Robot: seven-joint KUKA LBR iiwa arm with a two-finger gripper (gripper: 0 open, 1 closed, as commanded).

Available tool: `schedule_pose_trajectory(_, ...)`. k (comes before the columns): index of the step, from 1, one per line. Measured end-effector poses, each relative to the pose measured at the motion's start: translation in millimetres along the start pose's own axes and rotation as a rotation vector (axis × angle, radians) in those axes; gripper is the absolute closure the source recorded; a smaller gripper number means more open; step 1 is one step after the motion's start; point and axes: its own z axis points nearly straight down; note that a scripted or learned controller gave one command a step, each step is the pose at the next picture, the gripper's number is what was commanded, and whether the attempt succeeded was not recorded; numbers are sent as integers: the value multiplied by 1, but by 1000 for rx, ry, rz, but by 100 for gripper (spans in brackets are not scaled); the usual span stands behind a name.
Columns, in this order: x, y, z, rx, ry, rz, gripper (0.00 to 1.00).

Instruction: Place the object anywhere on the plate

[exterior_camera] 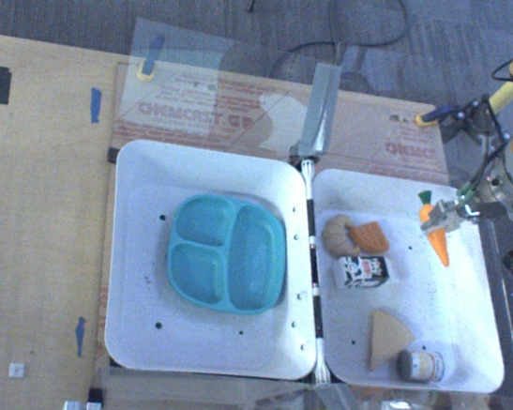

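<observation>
Jaws [446, 219] closed on toy carrot [439, 242], dangling just below. Looks light, hard, slick plastic; better gripped mid-body. Plate [228, 253] well off leftward.

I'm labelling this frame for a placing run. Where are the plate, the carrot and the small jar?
plate [228, 254]: camera view, on the ridge between its compartments.
carrot [441, 246]: camera view, on its orange body, right bin.
small jar [420, 365]: camera view, on its side, near the right bin's front edge.
</observation>
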Motion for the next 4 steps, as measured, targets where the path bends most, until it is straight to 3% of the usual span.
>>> schedule_pose_trajectory(2,155,30,11,3,2,-221,100)
schedule_pose_trajectory(3,216,43,11,2,2,-336,100)
schedule_pose_trajectory(4,216,43,11,2,2,-335,0)
